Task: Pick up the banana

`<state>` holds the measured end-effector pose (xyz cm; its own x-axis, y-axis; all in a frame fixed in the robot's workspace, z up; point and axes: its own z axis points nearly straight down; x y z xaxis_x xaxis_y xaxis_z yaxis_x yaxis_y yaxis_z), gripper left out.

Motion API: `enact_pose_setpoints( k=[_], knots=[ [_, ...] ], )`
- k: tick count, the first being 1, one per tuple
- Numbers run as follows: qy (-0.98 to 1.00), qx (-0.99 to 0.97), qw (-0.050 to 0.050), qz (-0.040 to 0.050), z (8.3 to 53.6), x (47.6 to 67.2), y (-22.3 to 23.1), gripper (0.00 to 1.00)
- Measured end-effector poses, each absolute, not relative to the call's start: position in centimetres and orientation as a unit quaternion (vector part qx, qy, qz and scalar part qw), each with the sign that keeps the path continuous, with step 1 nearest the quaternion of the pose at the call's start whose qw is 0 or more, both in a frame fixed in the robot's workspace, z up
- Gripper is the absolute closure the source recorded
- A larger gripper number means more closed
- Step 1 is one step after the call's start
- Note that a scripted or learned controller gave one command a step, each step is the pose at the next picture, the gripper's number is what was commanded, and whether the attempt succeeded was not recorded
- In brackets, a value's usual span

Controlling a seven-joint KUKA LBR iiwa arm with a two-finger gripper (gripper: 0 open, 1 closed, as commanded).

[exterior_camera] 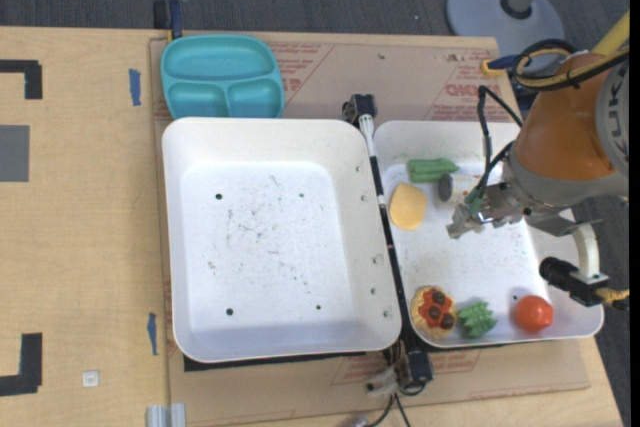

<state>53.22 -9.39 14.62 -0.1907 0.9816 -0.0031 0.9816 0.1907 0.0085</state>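
The wooden worktop (80, 215) carries two white bins side by side; the left bin (270, 235) is the landmark here. Touching its right wall sits the right bin (495, 280), with the grey-and-orange arm (570, 130) reaching over that bin's far-right part. A teal divided tray (222, 75) lies just behind the landmark bin. The gripper (475, 215) hovers well right of it, and whether its fingers are apart or together cannot be told. No banana can be made out: just right of the landmark's wall lie a yellow lemon-like fruit (407, 206), a green pepper (431, 169), a small pizza toy (435, 308), a green leafy toy (476, 318) and a red tomato (533, 313).
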Motion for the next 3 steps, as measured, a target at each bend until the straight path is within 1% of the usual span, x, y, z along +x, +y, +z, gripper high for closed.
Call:
enact_pose_setpoints(
  k=[1,2,3],
  knots=[
    [0.772,0.636,0.005,0.0030,15.6,53.3,-9.4,1.00],
    [0.672,0.740,-0.002,-0.0007,18.4,48.5,-1.0,1.00],
    [0.726,0.688,-0.001,-0.0006,18.4,48.0,6.5,1.00]
  ],
)
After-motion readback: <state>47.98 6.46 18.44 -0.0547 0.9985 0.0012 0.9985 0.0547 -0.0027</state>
